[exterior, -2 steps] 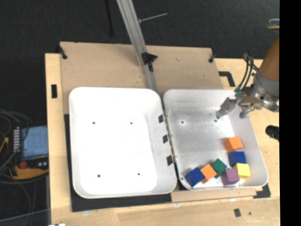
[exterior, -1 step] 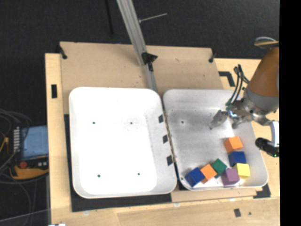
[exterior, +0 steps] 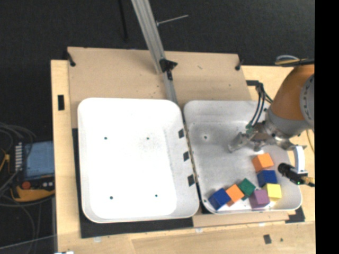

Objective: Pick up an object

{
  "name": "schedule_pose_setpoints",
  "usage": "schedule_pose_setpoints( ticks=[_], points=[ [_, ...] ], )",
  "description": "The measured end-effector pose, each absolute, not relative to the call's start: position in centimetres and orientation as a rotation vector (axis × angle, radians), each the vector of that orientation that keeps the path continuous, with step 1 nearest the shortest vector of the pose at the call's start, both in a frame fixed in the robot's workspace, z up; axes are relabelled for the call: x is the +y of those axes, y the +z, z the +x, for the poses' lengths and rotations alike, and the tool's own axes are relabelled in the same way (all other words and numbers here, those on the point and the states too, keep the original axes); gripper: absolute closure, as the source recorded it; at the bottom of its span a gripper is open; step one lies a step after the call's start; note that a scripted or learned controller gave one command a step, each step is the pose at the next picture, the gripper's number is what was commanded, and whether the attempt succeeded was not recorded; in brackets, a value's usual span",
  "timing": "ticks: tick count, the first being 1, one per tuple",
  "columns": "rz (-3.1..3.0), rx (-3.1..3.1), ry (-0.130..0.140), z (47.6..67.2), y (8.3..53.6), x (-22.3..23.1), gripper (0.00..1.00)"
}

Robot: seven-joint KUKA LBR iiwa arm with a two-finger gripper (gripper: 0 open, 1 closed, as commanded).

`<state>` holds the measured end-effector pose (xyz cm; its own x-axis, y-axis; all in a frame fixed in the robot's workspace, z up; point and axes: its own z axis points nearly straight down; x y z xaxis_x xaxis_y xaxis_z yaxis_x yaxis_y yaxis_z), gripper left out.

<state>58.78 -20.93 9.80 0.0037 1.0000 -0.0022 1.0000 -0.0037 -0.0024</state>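
Note:
Several small blocks lie in the front right corner of the right bin (exterior: 212, 120): an orange block (exterior: 262, 161), a blue block (exterior: 266, 177), a yellow block (exterior: 274, 190), a purple block (exterior: 259, 198), a green block (exterior: 247, 187), a second orange block (exterior: 234, 193) and a second blue block (exterior: 218, 198). My gripper (exterior: 239, 143) hangs low over the middle of the right bin, just left of and behind the first orange block. It points left, away from the blocks. No block is visible in it.
The left bin (exterior: 132, 157) sits beside the right one, the two rims meeting along the middle. A slanted metal pole (exterior: 151, 33) rises behind the bins. The arm's orange band (exterior: 288, 91) is at the right bin's far right edge.

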Motion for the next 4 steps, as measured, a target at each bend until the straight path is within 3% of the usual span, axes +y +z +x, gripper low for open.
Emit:
schedule_pose_setpoints(
  ticks=[1,3,4],
  points=[
    [-2.236,-2.215,-0.005,59.0,11.3,-21.0,1.0],
    [-2.222,-2.231,-0.006,60.3,22.1,-20.9,1.0],
    [-2.217,-2.231,-0.004,60.4,24.4,-21.0,1.0]
  ],
)
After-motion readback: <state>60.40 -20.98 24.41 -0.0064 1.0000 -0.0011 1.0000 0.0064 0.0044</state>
